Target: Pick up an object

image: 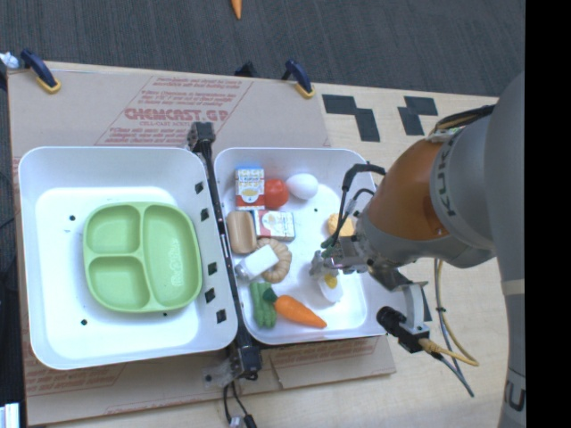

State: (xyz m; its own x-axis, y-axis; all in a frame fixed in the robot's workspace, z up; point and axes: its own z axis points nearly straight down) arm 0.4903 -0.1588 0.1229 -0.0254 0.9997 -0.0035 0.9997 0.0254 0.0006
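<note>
bench, two bins; tool low in right bin, carrot beside

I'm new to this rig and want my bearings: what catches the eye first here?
The grey arm with its orange band reaches in from the right, its claw low inside the right bin, among toy food such as a carrot and a white egg. In the left bin lies a green divided plate.

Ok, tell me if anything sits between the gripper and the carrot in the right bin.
Nothing visible blocks it. The gripper hangs low in the right bin, with the carrot just below-left of it in the view. A small white-and-yellow item lies beside that path, under the gripper.
</note>
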